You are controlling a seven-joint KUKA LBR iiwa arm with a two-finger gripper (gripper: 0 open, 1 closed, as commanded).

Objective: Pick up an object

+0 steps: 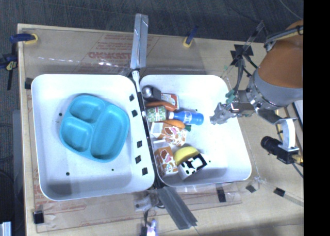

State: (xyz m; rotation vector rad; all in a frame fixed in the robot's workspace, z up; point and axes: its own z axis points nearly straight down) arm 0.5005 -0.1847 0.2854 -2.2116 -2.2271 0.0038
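Over the right-hand shallow white plastic bin [233, 164], the grey arm's small metal claw [220, 114] hovers in approach, its opening too blurred to tell, just right of the blue plastic bottle [188, 117] heaped against the bin's left wall, so next it must descend onto one object.

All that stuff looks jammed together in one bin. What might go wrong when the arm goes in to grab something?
1. The items in the right bin lie packed against the divider, so the tool may nudge neighbours or pinch two at once.
2. The blue bottle is round and lying down; it could roll away.
3. The yellow banana rests on other things and might slip.
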